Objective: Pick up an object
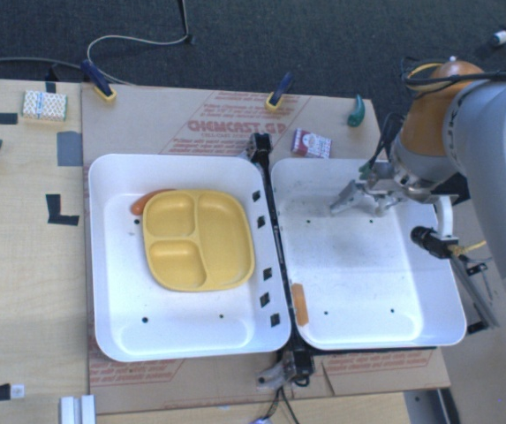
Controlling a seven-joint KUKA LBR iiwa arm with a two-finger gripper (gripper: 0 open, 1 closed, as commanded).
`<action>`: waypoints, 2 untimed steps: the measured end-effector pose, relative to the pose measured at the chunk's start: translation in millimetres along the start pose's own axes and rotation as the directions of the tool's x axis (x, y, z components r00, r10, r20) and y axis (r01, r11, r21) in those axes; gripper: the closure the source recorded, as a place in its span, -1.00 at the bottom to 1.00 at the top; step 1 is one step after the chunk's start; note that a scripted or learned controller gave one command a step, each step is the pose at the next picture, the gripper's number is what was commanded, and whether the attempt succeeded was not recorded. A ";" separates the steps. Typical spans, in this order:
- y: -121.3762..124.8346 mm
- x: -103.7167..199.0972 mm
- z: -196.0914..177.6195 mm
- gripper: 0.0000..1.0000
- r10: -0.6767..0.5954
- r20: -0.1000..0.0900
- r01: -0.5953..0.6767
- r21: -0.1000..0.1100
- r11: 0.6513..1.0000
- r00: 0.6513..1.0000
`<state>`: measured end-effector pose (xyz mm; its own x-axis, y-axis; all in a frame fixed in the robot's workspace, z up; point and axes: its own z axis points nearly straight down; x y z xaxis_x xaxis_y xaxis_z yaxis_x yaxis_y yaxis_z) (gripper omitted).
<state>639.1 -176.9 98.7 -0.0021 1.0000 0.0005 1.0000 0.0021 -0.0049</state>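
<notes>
Two shallow white bins are seen side by side on the bench. In the left bin (111,263) a yellow divided plate (198,239) is laid flat, with three compartments facing up; a small orange-red object (138,205) is partly tucked under its upper left edge. In the right bin (367,312) a small orange piece (299,304) is found against the left wall, near the lower corner (just beside the divider between the bins). The gripper (348,200) is held over the upper part of the right bin, well apart from the orange piece. Its fingers (341,203) are spread apart, and nothing is seen between them.
</notes>
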 end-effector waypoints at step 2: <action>30.3 54.1 13.2 -1.00 -0.001 0.001 0.001 -0.008 1.000 1.000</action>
<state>669.2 -122.7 85.4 -0.0026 1.0000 -0.0005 1.0000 0.0026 0.0027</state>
